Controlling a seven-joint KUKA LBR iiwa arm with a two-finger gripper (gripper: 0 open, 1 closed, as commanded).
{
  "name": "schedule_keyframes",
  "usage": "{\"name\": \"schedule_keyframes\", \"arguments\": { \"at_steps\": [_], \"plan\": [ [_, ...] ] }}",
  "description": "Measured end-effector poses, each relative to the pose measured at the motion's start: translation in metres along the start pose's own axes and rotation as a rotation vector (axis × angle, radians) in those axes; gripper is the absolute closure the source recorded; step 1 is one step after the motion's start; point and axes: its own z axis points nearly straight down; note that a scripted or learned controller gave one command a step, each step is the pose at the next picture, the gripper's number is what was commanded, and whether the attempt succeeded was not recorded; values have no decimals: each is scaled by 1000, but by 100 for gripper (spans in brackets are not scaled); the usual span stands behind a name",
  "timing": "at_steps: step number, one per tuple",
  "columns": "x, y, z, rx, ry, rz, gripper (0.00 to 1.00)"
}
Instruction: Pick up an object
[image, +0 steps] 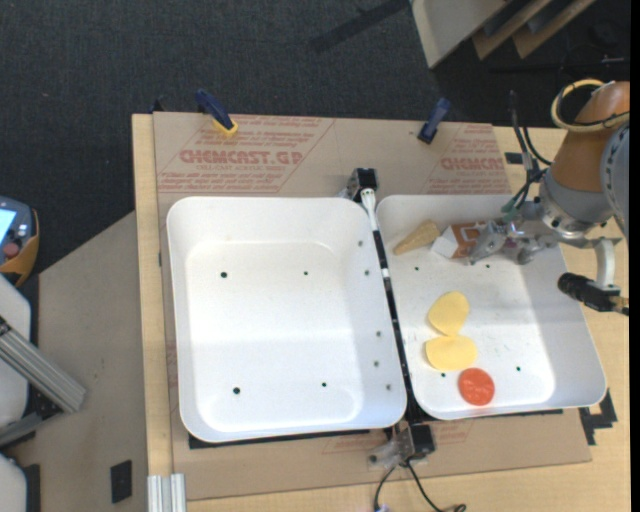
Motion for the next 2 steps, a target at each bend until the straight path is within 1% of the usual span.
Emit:
{"name": "schedule_keyframes", "arguments": {
  "at_steps": [1, 2],
  "plan": [
    [60, 11, 2, 30, -18, 1, 0],
    [-2, 13, 4, 27, 16, 1, 0]
  ]
}}
